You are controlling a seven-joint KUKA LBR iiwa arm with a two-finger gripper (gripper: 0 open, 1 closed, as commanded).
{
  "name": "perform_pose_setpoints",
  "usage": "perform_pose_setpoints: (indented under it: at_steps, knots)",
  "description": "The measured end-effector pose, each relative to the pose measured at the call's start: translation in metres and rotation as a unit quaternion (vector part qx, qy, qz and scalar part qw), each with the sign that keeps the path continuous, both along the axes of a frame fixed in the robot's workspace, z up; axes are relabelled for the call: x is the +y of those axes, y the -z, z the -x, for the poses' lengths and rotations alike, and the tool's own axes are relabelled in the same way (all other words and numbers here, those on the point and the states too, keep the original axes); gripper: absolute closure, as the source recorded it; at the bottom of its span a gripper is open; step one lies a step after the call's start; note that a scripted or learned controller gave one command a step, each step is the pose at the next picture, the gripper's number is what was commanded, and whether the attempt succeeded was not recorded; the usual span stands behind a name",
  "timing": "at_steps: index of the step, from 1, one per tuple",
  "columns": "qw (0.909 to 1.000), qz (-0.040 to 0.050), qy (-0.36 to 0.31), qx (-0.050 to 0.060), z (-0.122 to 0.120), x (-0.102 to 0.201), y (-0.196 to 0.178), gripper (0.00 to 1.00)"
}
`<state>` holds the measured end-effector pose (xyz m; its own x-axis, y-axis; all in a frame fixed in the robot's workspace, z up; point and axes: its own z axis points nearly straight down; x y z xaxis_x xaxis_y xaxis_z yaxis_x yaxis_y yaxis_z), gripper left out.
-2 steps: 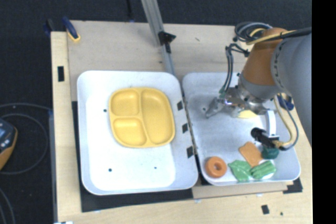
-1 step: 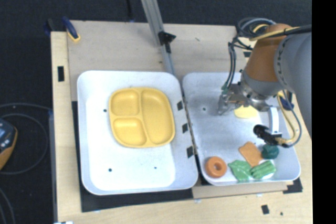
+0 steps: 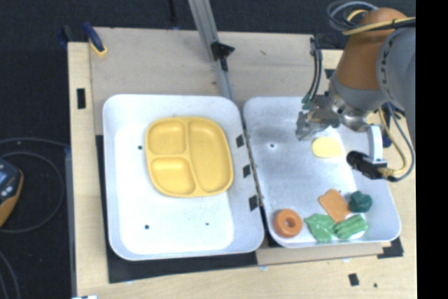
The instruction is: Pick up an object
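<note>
Here, nearest the camera, along the front edge of the right bin [image 3: 276,124], sits a cluster of small items: an orange ring [image 3: 287,222] at the front-left, two green pieces [image 3: 335,227] beside it, an orange block [image 3: 334,204] just behind them, and a dark green lump [image 3: 360,202] toward the front-right corner. They lie close together, some touching.

Left bin [image 3: 126,227]: one yellow divided plate [image 3: 189,155], three compartments, lying flat near the bin's middle.

Further back in the right bin, near its right edge, a pale yellow oval object [image 3: 327,147] lies flat, well apart from the front cluster. Its long axis runs roughly left to right across the bin.

The gripper [image 3: 308,124] hangs just behind and to the left of the oval, toward the bin's back edge, with the grey arm and its orange band rising to the right. Whether the gripper is released or clenched: cannot tell. Nothing is visibly held.

Judgement: the oval is the nearest candidate, so I take it as the target. The key relation is that it lies just forward and right of the gripper; a short shift that way, then a descent, would centre over it. Closing across the short axis looks the safer grasp. Pick not yet made.
</note>
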<state>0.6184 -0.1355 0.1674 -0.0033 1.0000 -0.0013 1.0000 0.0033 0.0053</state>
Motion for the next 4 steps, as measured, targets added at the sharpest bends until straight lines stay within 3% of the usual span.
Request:
perform_pose_setpoints:
  at_steps: [2, 4]
  knots:
    - [1.0000, 0.0004, 0.000, -0.001, 0.003, -0.010, -0.107, 1.00]
    - [1.0000, -0.0008, -0.001, 0.003, 0.019, 0.084, -0.096, 1.00]
